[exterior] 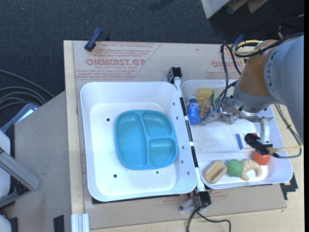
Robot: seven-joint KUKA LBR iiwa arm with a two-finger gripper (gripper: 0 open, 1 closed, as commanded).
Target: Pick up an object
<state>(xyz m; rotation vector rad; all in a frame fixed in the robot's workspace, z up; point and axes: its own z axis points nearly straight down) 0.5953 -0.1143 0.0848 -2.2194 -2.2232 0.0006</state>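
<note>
Arm (270, 76) reaches in from the right over the right bin (217, 141), orange band above the wrist. Gripper (212, 114) sits low at the bin's far left part, pointing toward the divider between the bins. Can't tell if it's open or closed, and nothing is seen held in it.

Blue bottle (193, 112) lies along the right bin's left wall, just beside the gripper tip; touching or not, unclear. Yellow block (204, 96) is in the far left corner, just behind the gripper and next to the bottle's top.

Small blue strip (239, 140) lies on the bare bin floor, mid bin. Along the near wall there's a row: bread roll (215, 171), green ball (234, 168), croissant (251, 169), the three touching or nearly so. Orange thing (261, 158) sits just right of the croissant, partly hidden.

Left bin (96, 144) holds a blue divided plate (145, 139), flat, about centred, three compartments.

Both bins rest on a tan bench (120, 62) with red print; blue clip (93, 39) at its far left corner
</note>
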